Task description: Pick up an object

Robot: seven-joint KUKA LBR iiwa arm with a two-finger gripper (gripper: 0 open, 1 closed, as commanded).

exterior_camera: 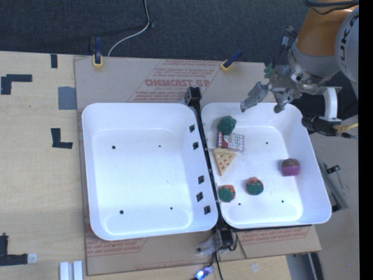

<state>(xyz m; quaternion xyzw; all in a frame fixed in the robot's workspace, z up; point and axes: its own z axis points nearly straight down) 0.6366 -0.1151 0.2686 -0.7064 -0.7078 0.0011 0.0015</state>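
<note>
right bin (303, 212): six small items | hand (267, 100): spread, above rim

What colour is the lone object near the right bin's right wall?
Purple-magenta; the block shows best in the camera view, lying apart from the other items.

The left bin (140, 168) offers wide open floor. In the right bin (265, 214), a green lump (227, 124), a printed packet (231, 141) and a yellow wedge (223, 160) crowd the dividing wall. Two red-green balls (227, 192) (254, 186) sit near the front, a purple block (290, 167) well apart at right; the middle floor lies open.
</note>
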